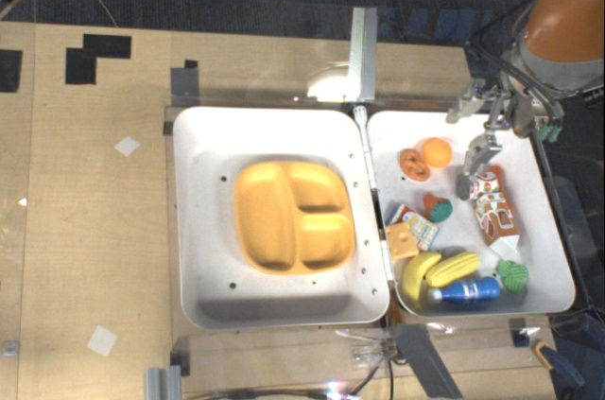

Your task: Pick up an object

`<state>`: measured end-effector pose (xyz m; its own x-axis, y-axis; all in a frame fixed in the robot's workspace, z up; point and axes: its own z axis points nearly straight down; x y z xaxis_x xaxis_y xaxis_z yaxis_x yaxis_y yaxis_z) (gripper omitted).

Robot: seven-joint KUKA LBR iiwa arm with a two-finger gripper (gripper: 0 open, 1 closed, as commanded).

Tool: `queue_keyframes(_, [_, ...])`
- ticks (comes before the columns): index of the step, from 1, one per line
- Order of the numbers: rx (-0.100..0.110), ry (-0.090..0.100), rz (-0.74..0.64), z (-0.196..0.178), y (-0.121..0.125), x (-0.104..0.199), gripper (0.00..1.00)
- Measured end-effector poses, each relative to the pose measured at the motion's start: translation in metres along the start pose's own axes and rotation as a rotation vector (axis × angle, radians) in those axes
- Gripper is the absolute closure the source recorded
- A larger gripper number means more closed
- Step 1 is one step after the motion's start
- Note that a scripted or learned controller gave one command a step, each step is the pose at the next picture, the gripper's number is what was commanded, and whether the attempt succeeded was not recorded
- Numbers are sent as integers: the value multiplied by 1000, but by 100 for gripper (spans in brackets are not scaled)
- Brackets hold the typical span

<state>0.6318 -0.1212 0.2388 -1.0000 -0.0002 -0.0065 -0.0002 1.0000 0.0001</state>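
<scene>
My gripper (470, 173) hangs over the upper part of the right bin (558, 233), below the grey arm with its orange band (567, 1). It is just left of the top end of a red and white carton (495, 211) and right of an orange ball (437, 151). An orange ring-shaped toy (413, 164) lies beside the ball. Lower down lie a small red and teal piece (437, 207), a yellow wedge (403, 241), two bananas (437, 270), a blue bottle (468, 291) and a green toy (512, 274). I see nothing held in the gripper.
The left bin (203, 200) holds a yellow divided tray (291, 215) in its middle. A metal post (363, 58) stands behind the seam between the bins. The wooden bench (85, 228) extends to the left.
</scene>
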Motion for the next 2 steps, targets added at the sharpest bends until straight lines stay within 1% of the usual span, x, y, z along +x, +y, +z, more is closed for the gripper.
queue_keyframes(1, [0, -7, 219, 150, -26, -5, 0])
queue_keyframes(2, [3, -10, 257, 62, -79, 1, 0])
